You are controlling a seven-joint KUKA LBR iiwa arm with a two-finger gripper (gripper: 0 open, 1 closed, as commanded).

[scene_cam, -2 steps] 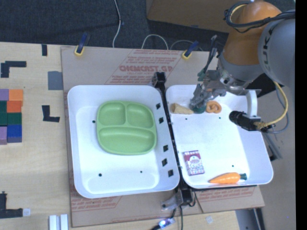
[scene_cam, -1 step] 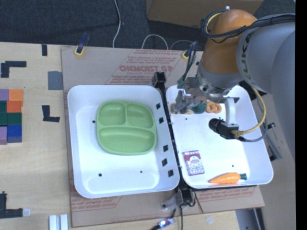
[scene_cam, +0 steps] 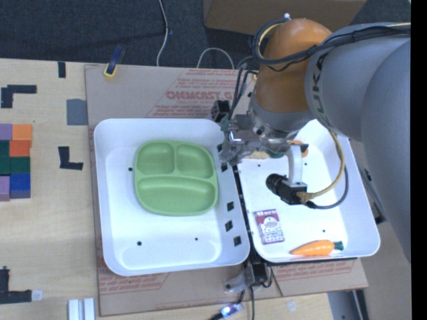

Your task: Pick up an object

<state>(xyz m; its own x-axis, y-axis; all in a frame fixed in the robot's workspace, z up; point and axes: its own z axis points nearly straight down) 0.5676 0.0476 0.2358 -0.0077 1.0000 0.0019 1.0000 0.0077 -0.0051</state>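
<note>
A green divided plate (scene_cam: pixel 176 178) lies in the left bin (scene_cam: pixel 113 199). In the right bin (scene_cam: pixel 357 205) a small red and white packet (scene_cam: pixel 269 226) lies near the front, and an orange carrot (scene_cam: pixel 313 249) with a green tip rests at the front edge. My gripper (scene_cam: pixel 257 149) hangs low over the back left of the right bin, close to the divide between the bins. The wrist and its cables hide what lies under it.
The arm's grey body and orange band (scene_cam: pixel 293 59) cover the back of the right bin. Coloured blocks (scene_cam: pixel 17 159) sit at the far left on the bench. A black cable fitting (scene_cam: pixel 285 189) hangs over the right bin's middle.
</note>
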